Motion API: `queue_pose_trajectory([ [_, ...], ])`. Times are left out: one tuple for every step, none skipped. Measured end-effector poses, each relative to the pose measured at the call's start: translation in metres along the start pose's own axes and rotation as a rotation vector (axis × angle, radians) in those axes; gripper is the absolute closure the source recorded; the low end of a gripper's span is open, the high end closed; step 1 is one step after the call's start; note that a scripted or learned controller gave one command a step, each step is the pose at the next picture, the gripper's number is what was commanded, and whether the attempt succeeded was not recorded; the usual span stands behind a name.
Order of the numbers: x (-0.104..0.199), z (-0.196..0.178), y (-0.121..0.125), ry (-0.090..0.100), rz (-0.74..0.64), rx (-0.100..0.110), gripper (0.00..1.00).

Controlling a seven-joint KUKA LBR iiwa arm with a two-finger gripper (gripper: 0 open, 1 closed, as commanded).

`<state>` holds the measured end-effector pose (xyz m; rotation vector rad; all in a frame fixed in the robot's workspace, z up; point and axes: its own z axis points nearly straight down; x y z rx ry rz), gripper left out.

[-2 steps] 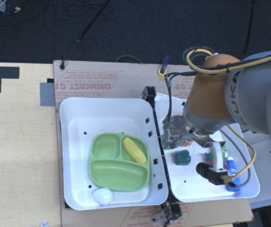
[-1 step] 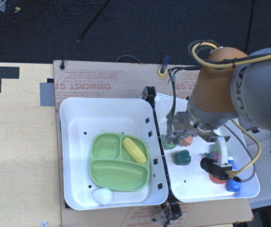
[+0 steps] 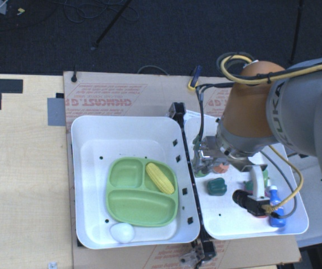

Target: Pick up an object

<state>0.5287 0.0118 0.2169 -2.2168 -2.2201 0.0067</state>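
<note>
The surface [image 3: 21, 178] is pale, wood-grained board. A black stepped patch [image 3: 1, 91] sits by its far left edge and a grey rectangle [image 3: 55, 111] lies just left of the cardboard sheet [image 3: 122, 97]. That brown sheet carries red printing and lies under both bins. Beyond the far edge of the surface the floor [image 3: 150, 27] is dark blue-black carpet, crossed by thin cables [image 3: 82, 4].

The left bin [image 3: 122, 119] holds a green divided plate [image 3: 141, 203] near its middle. A yellow corn cob [image 3: 160, 177] lies tilted in the plate's far right compartment. A white egg-shaped thing [image 3: 122, 232] rests on the bin floor at the near edge, touching the plate's rim. Black clips [image 3: 178, 112] sit along the wall where the two bins meet.

The grey arm [image 3: 295, 111], with its orange band [image 3: 251, 100], reaches in from the right over the right bin [image 3: 228, 220]. The tool [image 3: 205, 157] points down near that bin's left wall, about midway along it. Whether it is apart or together cannot be told.

A dark green object [image 3: 216, 186] lies on the right bin's floor just nearer than the tool, apart from it. A small orange-red object [image 3: 221, 166] shows just beside the tool, partly hidden by the wrist. A blue object [image 3: 276, 214] lies by the bin's near right corner.
</note>
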Motion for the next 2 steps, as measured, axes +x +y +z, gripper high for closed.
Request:
queue_pose_trajectory([
  [0.012, -0.0082, 0.0007, 0.001, 0.0, -0.002, 1.0],
  [0.0092, -0.0162, -0.0064, 0.001, 0.005, -0.003, 1.0],
])
